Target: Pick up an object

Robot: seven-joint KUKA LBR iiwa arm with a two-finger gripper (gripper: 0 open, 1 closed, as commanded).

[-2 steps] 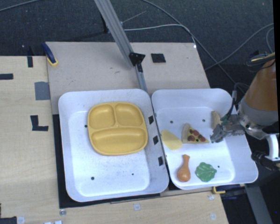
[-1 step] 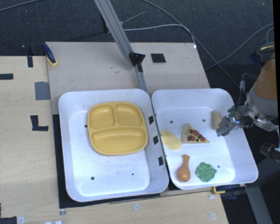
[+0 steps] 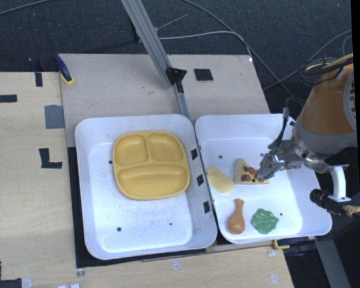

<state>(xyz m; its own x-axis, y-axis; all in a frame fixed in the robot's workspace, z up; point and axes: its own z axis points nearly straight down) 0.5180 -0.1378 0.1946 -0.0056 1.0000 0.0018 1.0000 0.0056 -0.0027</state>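
Reaching, camera view: the arm (image 3: 326,111) comes in from the right edge of the frame and slants down-left into the right bin (image 3: 227,126), in the right half of the frame.

Gripper: the gripper (image 3: 267,171) sits low over the middle of the right bin, its tip at the right end of the pizza slice (image 3: 246,172).

Gripper state: cannot tell; the tip is small and dark against the slice, so nothing can be said of a hold.

Nearest thing: the pizza slice, a pale wedge with red dots, lies just left of the gripper tip and seems to touch it or sit under it.

Key relation: the slice lies to the left of the gripper, and its long axis runs from upper left to lower right, roughly along the line of the gripper's reach. In my judgement the coming move depends on a short drop right here, not on travel across the bin.

Other things, right bin: a lemon (image 3: 220,180) just left of the slice, near the bin's left wall; a drumstick (image 3: 236,216) below, toward the bottom of the frame; a green lump (image 3: 264,220) just right of the drumstick, well below the gripper.

Left bin: the left bin (image 3: 91,175) holds a yellow tray (image 3: 151,165), well apart from the gripper.

Stage, as a judgement: pick not yet shown done; no thing is seen lifted.
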